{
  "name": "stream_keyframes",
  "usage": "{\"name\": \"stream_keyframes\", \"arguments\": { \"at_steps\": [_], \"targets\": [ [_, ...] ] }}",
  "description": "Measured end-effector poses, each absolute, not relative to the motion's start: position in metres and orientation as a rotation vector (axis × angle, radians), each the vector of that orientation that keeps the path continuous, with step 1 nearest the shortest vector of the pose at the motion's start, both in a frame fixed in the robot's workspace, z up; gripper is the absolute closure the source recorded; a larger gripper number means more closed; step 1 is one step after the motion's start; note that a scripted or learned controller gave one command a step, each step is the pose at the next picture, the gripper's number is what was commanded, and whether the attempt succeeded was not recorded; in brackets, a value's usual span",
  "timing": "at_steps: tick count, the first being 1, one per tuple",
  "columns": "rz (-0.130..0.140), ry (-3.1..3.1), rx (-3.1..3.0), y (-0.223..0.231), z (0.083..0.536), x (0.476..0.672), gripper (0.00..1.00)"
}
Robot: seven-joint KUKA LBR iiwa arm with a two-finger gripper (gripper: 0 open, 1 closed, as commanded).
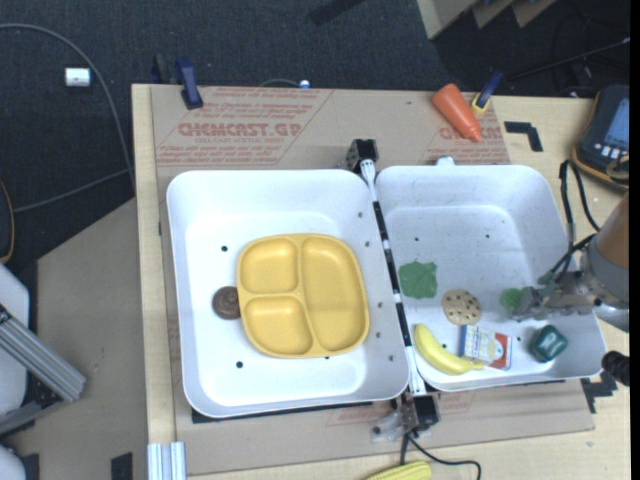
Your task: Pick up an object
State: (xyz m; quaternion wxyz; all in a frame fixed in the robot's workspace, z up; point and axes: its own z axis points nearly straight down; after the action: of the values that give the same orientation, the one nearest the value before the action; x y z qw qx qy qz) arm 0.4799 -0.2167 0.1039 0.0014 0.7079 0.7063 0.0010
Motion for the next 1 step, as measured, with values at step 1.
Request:
{"name": "stream_keyframes", "arguments": {
  "at_steps": [1],
  "targets": [
    [0.005,2.215,2.221,-0.2165,0.1137,0.4804,1.00]
  ]
}}
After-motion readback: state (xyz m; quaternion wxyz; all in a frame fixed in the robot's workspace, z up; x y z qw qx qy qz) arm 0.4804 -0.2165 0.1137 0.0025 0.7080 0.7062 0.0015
